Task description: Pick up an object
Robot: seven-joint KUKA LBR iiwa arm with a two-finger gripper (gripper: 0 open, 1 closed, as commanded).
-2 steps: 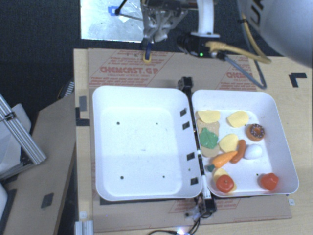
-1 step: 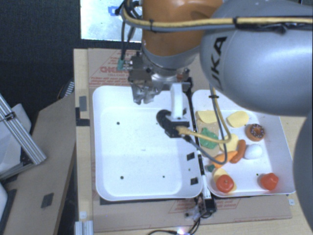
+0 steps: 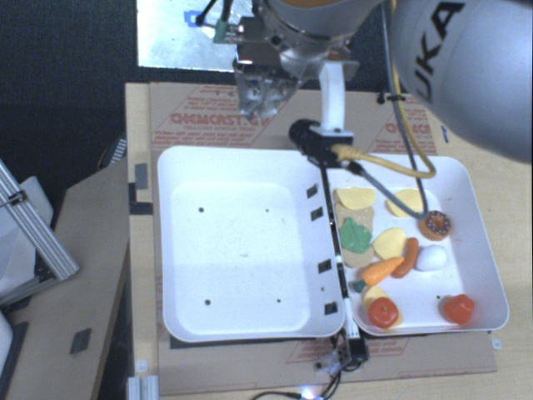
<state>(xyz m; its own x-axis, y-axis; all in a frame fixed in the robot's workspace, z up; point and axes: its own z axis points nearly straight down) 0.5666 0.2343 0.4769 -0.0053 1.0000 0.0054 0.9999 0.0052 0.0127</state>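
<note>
The hand hovers beyond the bins, grip state unclear; next it must descend onto the carrot.

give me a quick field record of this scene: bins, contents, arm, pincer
left bin: white, shallow, bare floor with a few dark dots
right bin: white, holds toy food
contents: donut, carrot, green leaf piece, white egg, two red tomatoes, several yellow pieces
arm: enters from the view's right, high above the bins
pincer: above the cardboard behind the left bin, nothing seen between its fingers
task status: no object picked yet
</note>
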